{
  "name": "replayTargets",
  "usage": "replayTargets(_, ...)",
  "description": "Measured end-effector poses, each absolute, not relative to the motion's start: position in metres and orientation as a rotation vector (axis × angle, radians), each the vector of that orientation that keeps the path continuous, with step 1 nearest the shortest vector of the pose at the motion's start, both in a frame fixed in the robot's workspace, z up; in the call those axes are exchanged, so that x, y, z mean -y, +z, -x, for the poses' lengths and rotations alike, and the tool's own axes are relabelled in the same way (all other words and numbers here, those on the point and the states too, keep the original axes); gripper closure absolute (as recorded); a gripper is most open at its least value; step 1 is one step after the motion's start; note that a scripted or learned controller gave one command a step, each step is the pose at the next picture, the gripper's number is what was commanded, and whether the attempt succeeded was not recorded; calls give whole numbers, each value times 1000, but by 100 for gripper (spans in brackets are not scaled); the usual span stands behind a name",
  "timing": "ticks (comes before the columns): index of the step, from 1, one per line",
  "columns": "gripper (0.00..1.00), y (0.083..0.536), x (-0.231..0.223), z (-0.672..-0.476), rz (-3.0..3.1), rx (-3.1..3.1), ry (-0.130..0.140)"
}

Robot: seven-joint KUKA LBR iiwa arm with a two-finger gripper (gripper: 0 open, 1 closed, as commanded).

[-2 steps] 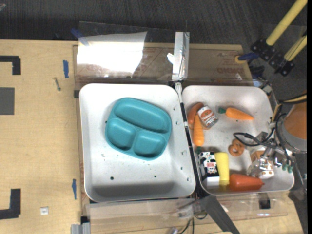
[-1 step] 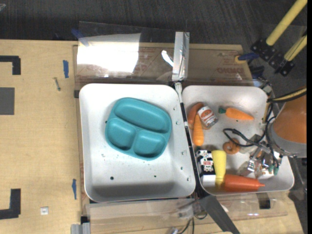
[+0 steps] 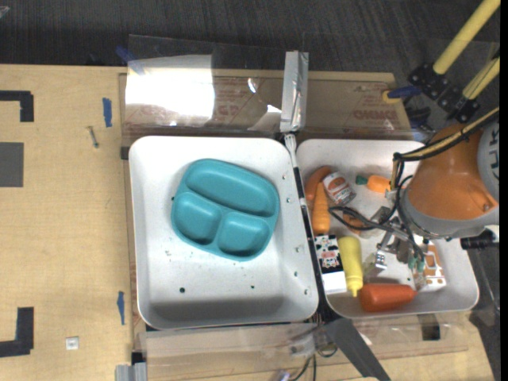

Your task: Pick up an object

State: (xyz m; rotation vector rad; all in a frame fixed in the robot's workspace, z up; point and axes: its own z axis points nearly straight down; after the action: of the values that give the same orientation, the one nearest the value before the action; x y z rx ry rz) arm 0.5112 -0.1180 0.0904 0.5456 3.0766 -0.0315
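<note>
Plywood covers the table (image 3: pixel 55 213), two white bins side by side on it. Left bin (image 3: pixel 151 213) carries a teal divided tray (image 3: pixel 225 208); right bin (image 3: pixel 464 288) collects the pickable clutter: yellow bottle (image 3: pixel 351 263), orange carrot (image 3: pixel 387 294), small can (image 3: pixel 338 187). Over these hangs the claw (image 3: pixel 397 248), lowered for reach; whether it stands apart or together, I cannot tell.

Red print on cardboard sheet (image 3: pixel 349 105) behind bins: mirrored or inverted, too blurred to read. Small can (image 3: pixel 338 187) in right bin (image 3: pixel 464 288): red-white label, lettering illegible. Black-white carton (image 3: pixel 328 256) at bin's left wall: pattern visible, no readable words. Small printed packet (image 3: pixel 431 267) near right: orange marks, unreadable. No legible text anywhere.
</note>
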Motion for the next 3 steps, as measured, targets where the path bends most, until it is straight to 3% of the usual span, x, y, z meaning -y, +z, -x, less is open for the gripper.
replayTargets(1, 0, 129, 118, -489, -140, -3104, -7)
replayTargets(2, 0, 133, 140, -589, -326, -3116, 0)
replayTargets(3, 0, 89, 188, -544, -343, -3113, -2)
